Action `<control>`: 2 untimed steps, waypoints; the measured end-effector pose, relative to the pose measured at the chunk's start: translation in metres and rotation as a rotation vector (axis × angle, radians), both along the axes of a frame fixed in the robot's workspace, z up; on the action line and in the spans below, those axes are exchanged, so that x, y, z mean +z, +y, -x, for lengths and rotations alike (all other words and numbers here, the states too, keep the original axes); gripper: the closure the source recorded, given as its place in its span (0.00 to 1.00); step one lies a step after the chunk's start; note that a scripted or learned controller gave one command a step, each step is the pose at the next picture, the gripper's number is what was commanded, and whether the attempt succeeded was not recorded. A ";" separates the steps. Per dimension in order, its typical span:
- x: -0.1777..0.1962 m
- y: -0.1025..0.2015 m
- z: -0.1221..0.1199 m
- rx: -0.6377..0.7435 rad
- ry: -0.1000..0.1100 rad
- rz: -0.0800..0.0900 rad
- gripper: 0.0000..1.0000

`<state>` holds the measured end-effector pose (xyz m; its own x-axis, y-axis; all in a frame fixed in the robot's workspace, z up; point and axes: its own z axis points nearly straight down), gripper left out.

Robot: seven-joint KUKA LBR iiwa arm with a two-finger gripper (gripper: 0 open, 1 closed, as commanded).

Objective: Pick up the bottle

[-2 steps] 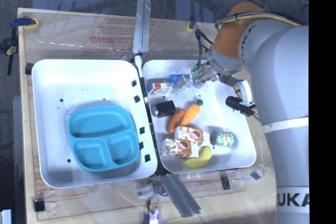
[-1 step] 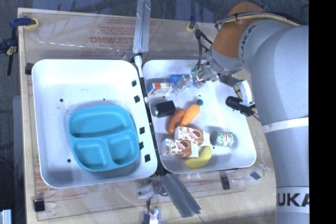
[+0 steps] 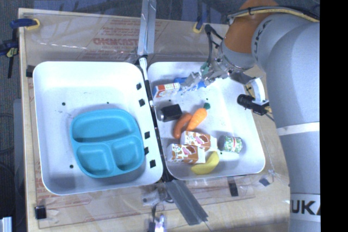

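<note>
Finding the bottle (image 3: pixel 191 82), clear plastic and lying on its side, in the far part of the right bin (image 3: pixel 235 114), close to that bin's back wall. Seeing the gripper (image 3: pixel 207 71) hanging just beside the bottle's right end, perhaps touching it; not managing to tell whether it is apart, together or clamped on anything, as glare and clutter are blurring that spot. Noting a small red-and-white carton (image 3: pixel 166 89) just left of the bottle and a black block (image 3: pixel 171 112) nearer the camera. Picking out two carrots (image 3: pixel 191 121) lying side by side at mid-bin, with a small green piece (image 3: pixel 206 106) beside them. Spotting two juice cartons (image 3: pixel 190 148), a banana (image 3: pixel 206 163) and a can (image 3: pixel 231 144) crowding the near end. Tracing the grey arm (image 3: pixel 293 62) reaching in from the right. Observing a blue divided plate (image 3: pixel 106 141) resting in the left bin (image 3: pixel 65 89).
</note>
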<state>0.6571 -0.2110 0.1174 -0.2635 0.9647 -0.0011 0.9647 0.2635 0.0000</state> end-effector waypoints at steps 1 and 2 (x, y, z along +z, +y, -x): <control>-0.014 -0.001 -0.003 0.003 -0.012 0.011 0.00; 0.000 -0.001 -0.005 0.007 -0.015 0.012 1.00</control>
<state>0.6618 -0.2120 0.1170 -0.2701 0.9627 -0.0170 0.9627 0.2703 0.0116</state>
